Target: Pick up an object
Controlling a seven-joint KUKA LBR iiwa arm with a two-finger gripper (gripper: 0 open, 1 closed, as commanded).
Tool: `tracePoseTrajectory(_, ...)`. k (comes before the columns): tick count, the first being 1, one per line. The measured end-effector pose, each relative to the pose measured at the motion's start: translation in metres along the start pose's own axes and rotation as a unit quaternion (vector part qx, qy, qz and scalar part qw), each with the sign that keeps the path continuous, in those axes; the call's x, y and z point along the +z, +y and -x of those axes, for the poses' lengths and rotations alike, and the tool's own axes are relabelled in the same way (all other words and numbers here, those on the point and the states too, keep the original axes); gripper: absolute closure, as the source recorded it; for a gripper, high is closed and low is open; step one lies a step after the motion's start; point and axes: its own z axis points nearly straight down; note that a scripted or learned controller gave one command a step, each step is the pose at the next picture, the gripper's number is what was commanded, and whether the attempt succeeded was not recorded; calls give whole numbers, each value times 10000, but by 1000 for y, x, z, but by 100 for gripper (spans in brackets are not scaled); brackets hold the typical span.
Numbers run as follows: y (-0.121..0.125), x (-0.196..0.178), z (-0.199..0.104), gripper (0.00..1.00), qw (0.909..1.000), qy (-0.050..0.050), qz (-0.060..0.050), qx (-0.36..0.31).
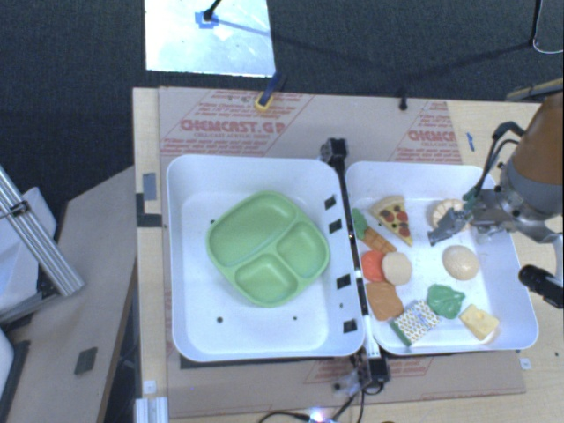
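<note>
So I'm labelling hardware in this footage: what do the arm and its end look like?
The arm enters from the right: a rounded orange-brown band over a grey wrist section. A thin dark cable loops along its upper left side. The gripper is dark grey metal with angular jaws, and small teal accents show near its base. No markings are legible.

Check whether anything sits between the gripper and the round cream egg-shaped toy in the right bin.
Nothing visible blocks it. The gripper hangs over the right white bin, just up and left of the round cream egg-shaped toy, with bare bin floor between them. The pale ridged shell-shaped toy lies on the gripper's far side, off that line.
</note>
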Motion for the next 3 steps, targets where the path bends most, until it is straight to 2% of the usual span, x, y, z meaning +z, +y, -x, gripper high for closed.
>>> tracePoseTrajectory(1,3,-6,0,0,10000,-11,57,-15)
tracePoseTrajectory(2,3,36,-3,0,10000,-7,41,-7)
tracePoseTrajectory(3,4,99,-1,0,10000,-4,30,-4)
